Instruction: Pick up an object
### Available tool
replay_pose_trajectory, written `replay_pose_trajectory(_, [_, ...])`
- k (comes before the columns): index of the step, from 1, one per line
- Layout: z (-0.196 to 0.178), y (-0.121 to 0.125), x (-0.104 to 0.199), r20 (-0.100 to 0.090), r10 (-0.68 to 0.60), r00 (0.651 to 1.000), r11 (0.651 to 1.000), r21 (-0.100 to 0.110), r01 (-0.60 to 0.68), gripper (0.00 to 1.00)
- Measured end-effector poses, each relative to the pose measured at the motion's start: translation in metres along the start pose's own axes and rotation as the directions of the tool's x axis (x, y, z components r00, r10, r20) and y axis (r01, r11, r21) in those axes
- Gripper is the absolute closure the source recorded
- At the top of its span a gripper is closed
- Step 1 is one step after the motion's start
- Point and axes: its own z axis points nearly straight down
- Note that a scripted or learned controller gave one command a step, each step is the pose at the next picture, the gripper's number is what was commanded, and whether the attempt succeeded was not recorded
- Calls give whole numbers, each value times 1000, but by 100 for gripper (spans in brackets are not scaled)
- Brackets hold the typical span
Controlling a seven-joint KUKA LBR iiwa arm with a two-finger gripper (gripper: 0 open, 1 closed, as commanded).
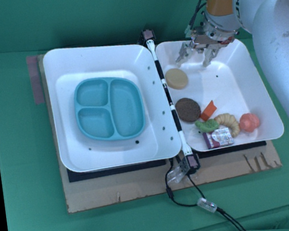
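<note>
Gripper (195,55) hovers over the far edge of the right bin (246,79), fingers spread apart with nothing between them. The candidates sit lower down: a tan disc (177,79) near the bin's left wall, a brown patty (188,109) just below it, then a crowded cluster along the near edge with the orange wedge (208,110), green piece (206,125) and red lump (249,122). The cluster looks touching, though it's hard to be sure. Risk: a descent there could nudge neighbours, or close on two at once.
</note>
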Motion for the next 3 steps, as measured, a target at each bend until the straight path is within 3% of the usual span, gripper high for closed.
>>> replay_pose_trajectory(1, [0,0,0,0,0,1000,1000,0,0,0])
replay_pose_trajectory(2, [-17,3,4,-8,3,1000,1000,-7,-3,100])
replay_pose_trajectory(3, [-17,3,2,-4,3,1000,1000,-6,-3,0])
